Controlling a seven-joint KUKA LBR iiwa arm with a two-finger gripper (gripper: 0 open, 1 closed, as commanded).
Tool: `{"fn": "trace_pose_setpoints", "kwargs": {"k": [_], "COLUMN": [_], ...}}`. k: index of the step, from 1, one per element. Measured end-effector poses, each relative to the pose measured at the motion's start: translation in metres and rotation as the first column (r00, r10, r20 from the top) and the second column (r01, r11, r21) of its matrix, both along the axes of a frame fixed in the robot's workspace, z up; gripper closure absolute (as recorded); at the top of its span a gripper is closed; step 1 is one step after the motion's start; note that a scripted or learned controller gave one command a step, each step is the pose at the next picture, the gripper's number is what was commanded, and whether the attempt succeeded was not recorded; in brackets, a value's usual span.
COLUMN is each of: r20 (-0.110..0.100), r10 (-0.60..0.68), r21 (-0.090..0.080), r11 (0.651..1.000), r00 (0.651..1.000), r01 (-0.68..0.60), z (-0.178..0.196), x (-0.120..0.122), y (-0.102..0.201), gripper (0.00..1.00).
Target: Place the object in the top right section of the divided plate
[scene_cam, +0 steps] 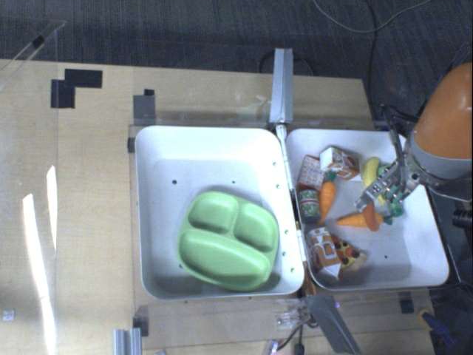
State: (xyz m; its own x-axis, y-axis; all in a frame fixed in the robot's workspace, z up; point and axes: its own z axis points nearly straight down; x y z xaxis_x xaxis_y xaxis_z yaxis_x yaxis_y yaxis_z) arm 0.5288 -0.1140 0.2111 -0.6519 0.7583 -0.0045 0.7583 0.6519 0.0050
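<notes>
Our tool (379,187) hangs low over the right bin (421,268), close to the yellow toy banana (370,170). We see the grey arm (436,157) with its orange band coming in from the right side of that bin. We cannot tell how the tool is set, because its shiny tip blends in with the toys under it. We also cannot tell if it has hold of anything.

We see an orange toy carrot (361,220) lying flat just below the tool, with its green end next to the tip. A second carrot (327,197) lies to the left of the tool. Near that one we see a green can (309,205) and some small food boxes (340,161). More little packs (329,251) lie lower in the same bin.

We see the green divided plate (229,239) in the left bin (162,198), far to the left of the tool. It sits tilted in the lower part of that bin. It has two small parts on top and one long part below. Both bins sit on the light wood desk (81,198).
</notes>
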Motion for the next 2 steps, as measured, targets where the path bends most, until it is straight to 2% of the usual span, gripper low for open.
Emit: {"fn": "trace_pose_setpoints", "kwargs": {"k": [1, 2], "r20": [0.000, -0.003], "r10": [-0.025, 0.018], "r21": [-0.001, 0.000], "r11": [1.000, 1.000], "r00": [1.000, 1.000], "r01": [0.025, -0.018], "z": [-0.005, -0.014], "x": [0.011, 0.006], "y": [-0.063, 0.021], "gripper": [1.00, 1.00]}}
